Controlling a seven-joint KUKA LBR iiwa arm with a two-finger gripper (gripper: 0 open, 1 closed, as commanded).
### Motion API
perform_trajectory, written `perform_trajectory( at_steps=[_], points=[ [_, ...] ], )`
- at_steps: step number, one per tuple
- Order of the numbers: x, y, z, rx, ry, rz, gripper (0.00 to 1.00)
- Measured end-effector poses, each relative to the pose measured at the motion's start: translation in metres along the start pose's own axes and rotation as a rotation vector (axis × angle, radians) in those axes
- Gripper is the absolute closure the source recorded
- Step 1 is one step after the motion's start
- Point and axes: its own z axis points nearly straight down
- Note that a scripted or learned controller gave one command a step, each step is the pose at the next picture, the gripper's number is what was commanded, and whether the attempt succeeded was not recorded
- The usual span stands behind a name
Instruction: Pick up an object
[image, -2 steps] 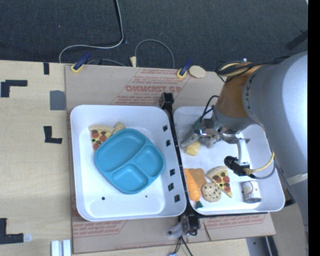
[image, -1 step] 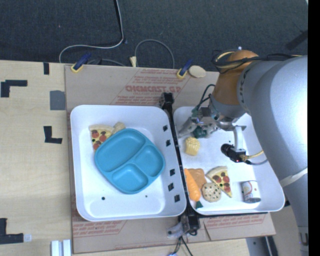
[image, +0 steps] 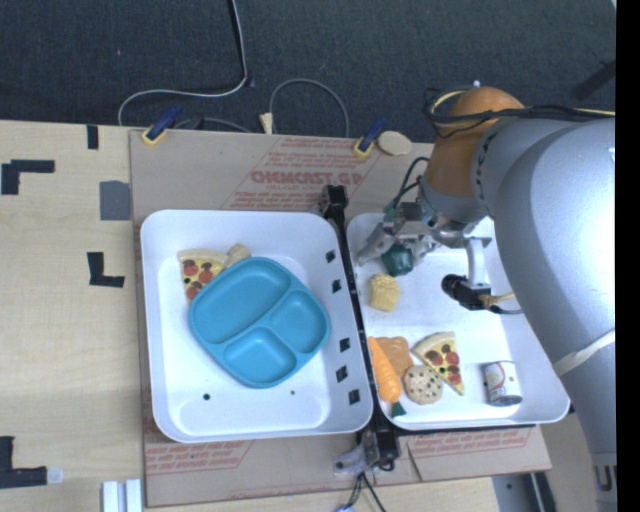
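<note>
Two shallow bins, left (image: 160, 300) and right (image: 540, 385), of smooth white plastic with a faint sheen, set on a matt brown cardboard sheet (image: 290, 175) printed in red, over a pale wood-grain worktop (image: 60, 350). In the left bin a blue divided plate (image: 258, 320) of smooth, slightly glossy plastic; in the right a matt rubbery-looking orange carrot (image: 384, 372), a knobbly yellow corn piece (image: 384, 292), a rough speckled cookie (image: 422, 384) and a shiny metal-look can (image: 500, 382). Arm shell (image: 560, 220) in smooth satin grey, with a glossy orange band (image: 470, 140) and a dark matt tool (image: 398, 258).
</note>
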Motion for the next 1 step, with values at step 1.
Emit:
perform_trajectory(
  at_steps=[1],
  points=[
    [0.0002, 0.0005, -0.0106, -0.006, -0.002, 0.001, 1.0]
  ],
)
